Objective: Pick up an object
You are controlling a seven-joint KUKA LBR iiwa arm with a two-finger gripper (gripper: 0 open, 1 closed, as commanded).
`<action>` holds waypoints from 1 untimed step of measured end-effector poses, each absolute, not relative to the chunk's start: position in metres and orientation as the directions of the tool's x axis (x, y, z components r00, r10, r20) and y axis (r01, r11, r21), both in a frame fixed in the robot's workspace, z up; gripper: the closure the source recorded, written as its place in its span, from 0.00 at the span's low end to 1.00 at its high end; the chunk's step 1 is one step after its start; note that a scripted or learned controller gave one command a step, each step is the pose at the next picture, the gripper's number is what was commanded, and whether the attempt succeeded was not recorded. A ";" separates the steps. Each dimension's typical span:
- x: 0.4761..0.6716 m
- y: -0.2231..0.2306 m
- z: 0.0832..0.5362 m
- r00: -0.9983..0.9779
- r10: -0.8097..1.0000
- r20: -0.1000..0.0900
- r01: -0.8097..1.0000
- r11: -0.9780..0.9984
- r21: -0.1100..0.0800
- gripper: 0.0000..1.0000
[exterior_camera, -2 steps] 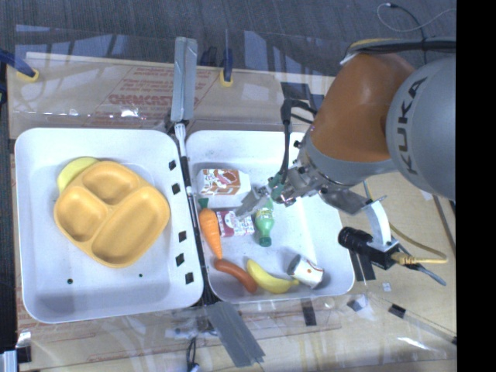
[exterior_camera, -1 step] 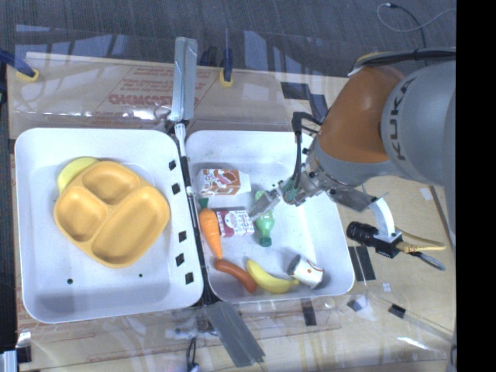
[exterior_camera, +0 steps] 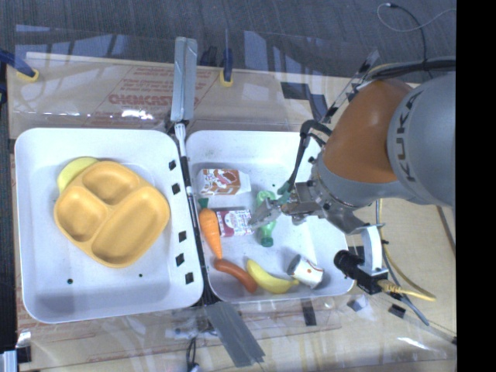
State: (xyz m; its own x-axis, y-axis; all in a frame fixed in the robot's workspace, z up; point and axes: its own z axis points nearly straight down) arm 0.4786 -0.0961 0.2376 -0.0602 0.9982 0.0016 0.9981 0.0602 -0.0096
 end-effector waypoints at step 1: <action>0.497 -0.158 0.199 0.109 0.994 0.000 0.994 -0.109 -0.009 0.00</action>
